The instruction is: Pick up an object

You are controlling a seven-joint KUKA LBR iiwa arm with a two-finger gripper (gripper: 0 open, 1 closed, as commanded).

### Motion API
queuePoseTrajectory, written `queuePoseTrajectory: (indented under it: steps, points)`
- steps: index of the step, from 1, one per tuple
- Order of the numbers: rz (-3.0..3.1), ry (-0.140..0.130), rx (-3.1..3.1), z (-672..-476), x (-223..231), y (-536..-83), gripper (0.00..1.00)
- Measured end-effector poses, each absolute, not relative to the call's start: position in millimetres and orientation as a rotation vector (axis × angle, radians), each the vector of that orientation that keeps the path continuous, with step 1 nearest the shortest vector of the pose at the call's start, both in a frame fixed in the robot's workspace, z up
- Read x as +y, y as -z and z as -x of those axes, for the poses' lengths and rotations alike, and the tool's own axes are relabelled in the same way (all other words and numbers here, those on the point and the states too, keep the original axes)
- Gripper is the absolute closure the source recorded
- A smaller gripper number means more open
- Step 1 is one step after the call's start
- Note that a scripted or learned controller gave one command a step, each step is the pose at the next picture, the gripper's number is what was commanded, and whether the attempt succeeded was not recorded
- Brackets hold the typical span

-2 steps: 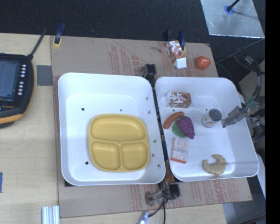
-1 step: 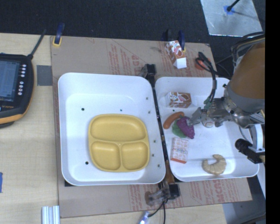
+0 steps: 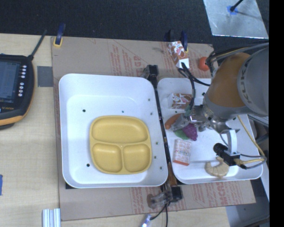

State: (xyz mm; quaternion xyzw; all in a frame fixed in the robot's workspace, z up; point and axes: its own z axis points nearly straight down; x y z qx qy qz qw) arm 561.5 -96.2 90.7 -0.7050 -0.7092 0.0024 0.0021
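Observation:
The right bin [image 3: 251, 174] holds several small items. A purple bunch of grapes [image 3: 191, 132] lies beside a green piece [image 3: 181, 134], with an orange carrot-like piece [image 3: 171, 122] to their left. A printed packet [image 3: 181, 100] sits at the back and a red and white packet [image 3: 182, 152] lies near the front. A tan pastry [image 3: 216, 169] rests by the front wall. My gripper [image 3: 193, 118] hangs low over the bin's middle, just above the grapes and next to the orange piece. The arm's orange band [image 3: 227, 82] covers what lies under it.
The left bin [image 3: 71, 91] carries a yellow divided plate [image 3: 120, 143]. A handheld controller [image 3: 7, 91] lies at the bench's left edge. Cables and a black clamp [image 3: 151, 71] run along the seam between the bins. A small packet [image 3: 177, 51] and an orange ball [image 3: 203, 63] lie behind the right bin.

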Motion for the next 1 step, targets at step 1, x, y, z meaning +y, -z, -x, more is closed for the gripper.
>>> queuePoseTrajectory:
  steps: [1]
  points:
    - [2.209, -0.010, -2.223, -622.5, -106.3, -93.6, 0.00]
